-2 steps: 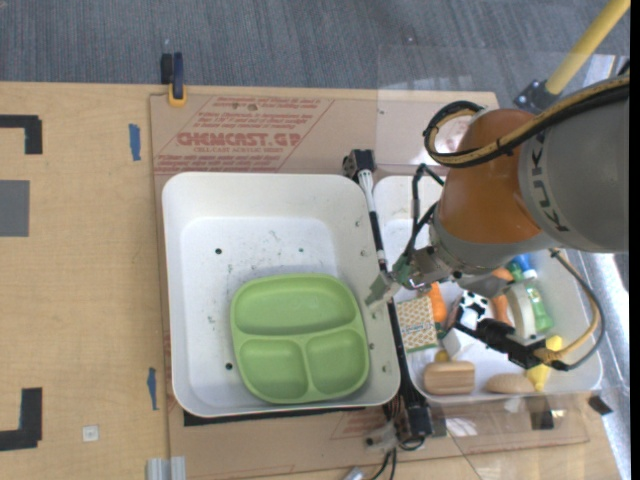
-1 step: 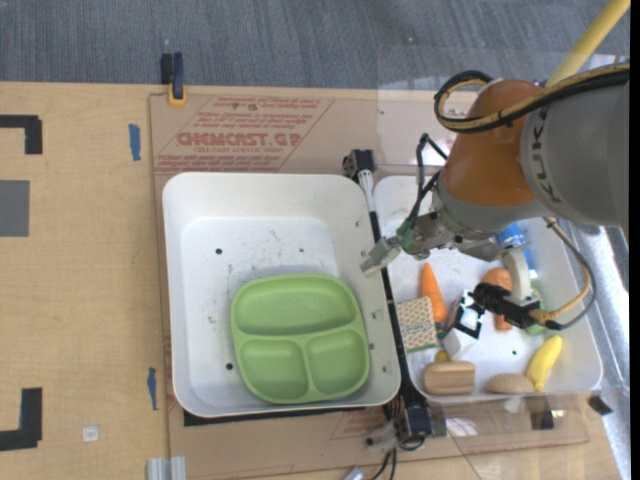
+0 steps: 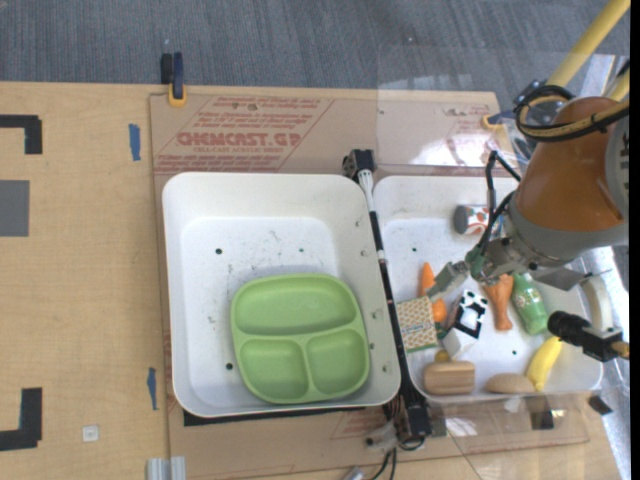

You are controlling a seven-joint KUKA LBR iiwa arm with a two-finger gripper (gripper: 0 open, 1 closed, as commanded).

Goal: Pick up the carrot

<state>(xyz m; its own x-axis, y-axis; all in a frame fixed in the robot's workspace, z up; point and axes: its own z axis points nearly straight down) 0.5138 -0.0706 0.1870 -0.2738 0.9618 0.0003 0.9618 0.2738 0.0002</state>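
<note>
Carrot (image 3: 500, 302) lies in the right bin (image 3: 420, 203), just beside your pincer (image 3: 478, 266), whose spread you cannot tell. It probably hovers to line up; green bottle (image 3: 530, 306) and banana (image 3: 544, 360) crowd close.

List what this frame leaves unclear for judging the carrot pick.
- Gripper: in the camera view the arm's grey and orange body covers it from above, so the finger state is unreadable.
- Carrot: partly overlapped by the arm and a green bottle; contact cannot be told.
- Small orange piece: too small to identify.
- Right bin: its far side is hidden under the arm.
</note>
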